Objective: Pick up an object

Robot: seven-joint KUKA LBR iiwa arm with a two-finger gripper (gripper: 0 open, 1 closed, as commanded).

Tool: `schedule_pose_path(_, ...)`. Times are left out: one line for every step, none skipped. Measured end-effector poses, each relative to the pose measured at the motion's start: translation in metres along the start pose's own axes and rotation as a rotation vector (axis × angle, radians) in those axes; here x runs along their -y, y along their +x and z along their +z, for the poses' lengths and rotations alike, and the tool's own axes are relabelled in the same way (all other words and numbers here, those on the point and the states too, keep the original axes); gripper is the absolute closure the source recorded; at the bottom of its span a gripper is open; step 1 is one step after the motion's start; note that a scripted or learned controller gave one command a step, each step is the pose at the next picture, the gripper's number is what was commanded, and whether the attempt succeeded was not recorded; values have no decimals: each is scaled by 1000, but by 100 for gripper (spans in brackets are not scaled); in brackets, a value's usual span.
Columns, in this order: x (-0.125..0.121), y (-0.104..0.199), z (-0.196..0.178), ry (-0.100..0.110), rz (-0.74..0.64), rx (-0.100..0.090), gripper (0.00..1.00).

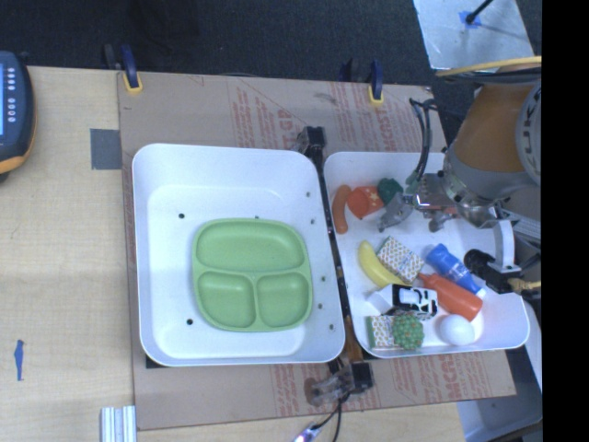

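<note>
Hovering low over the right bin [521, 337] with nothing visibly held, its opening impossible to tell, the claw [416, 206] seems mid-approach; next, settle on the nearby banana [373, 265].

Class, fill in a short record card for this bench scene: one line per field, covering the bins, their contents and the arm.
left bin: holds a green divided plate
right bin: holds a banana, blue bottle, white egg, broccoli, checkered block and other small toys
arm: reaches in from the right, over the right bin
end effector: low over the right bin's upper part, near a red toy
</note>
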State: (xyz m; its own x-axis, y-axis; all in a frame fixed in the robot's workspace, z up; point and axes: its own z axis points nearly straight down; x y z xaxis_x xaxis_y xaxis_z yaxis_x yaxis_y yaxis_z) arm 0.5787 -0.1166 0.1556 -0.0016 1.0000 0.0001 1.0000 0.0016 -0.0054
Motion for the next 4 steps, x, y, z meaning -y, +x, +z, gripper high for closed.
schedule_pose_path(18,14,67,2,-3,0,0)
schedule_pose_path(-66,-23,-54,-21,-4,7,0)
schedule_pose_path(-7,-77,40,9,3,0,0)
schedule_pose_path(-80,-90,45,-7,-5,2,0)
